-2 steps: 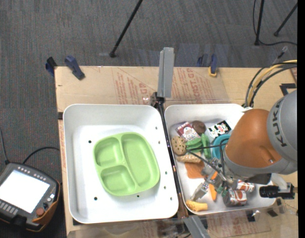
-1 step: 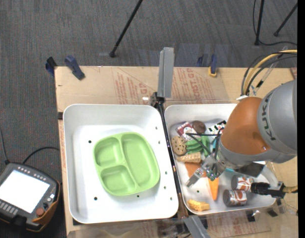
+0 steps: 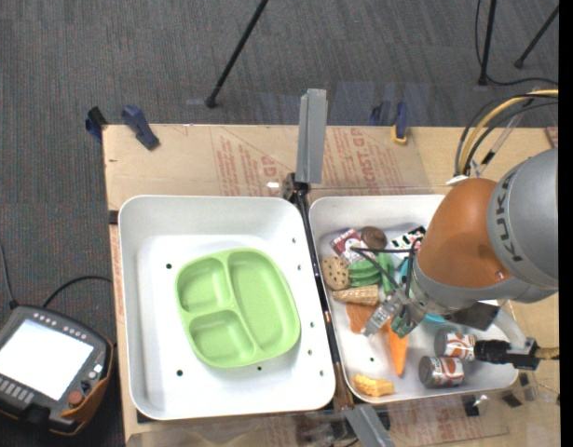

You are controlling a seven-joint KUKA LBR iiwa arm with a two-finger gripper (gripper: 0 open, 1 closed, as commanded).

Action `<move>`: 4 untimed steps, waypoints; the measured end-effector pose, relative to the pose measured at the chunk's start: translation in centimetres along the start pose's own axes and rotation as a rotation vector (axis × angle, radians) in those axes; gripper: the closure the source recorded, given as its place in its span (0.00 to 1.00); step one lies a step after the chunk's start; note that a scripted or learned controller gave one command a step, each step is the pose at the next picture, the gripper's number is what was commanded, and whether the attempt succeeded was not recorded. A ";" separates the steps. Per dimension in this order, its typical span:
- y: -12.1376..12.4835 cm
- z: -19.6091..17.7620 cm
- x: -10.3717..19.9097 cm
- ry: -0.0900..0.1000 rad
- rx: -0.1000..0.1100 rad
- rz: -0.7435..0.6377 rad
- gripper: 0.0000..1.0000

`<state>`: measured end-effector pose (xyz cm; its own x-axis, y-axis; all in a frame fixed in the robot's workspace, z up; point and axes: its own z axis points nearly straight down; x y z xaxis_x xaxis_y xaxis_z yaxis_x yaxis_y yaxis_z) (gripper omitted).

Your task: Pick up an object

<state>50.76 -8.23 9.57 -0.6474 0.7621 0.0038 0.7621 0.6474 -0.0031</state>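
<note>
Camera view, nearest first: a yellow block (image 3: 373,385) and two cans (image 3: 442,371) sit at the right bin's (image 3: 353,391) front. Just behind, the tool (image 3: 395,319) hangs low over the carrot (image 3: 399,350), fingers slightly apart, gripping nothing, so probably lining up a grab. Further back are a cookie (image 3: 335,272) and other toy food. The left bin (image 3: 146,250) holds a green tray (image 3: 238,305), all on the desk (image 3: 202,161).

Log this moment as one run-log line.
end effector: low in right bin, over carrot | grasp: unconfirmed | green tray: left bin
</note>
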 end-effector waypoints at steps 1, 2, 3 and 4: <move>9.5 -9.5 6.4 -0.004 -0.010 0.053 1.00; 2.6 -9.1 4.2 -0.002 -0.001 -0.620 1.00; 6.7 -18.8 -1.4 -0.014 -0.008 -0.568 1.00; -0.6 0.0 -10.1 0.007 0.000 -0.796 1.00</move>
<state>56.87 -16.36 9.55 -0.9975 0.0703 0.0111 0.0703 0.9975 0.0033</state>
